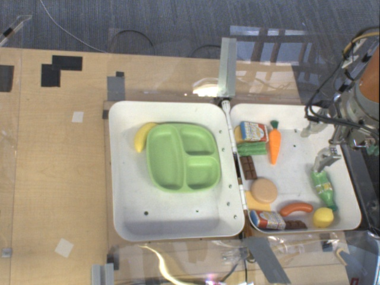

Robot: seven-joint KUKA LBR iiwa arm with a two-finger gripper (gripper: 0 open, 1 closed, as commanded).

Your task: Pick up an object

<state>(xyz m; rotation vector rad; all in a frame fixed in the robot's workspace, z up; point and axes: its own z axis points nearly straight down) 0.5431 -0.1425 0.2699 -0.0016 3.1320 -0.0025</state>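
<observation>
Green bottle [324,186] lay just under the gripper [325,159], probably light, stiff, slick plastic; best pinched across its narrow body; gripper state: can't tell.

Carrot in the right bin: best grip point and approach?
Grip the carrot mid-body from above, the tool closing across its width. It lies flat, long axis up-down in view, green top at the far end, with bare bin floor on its right side.
</observation>
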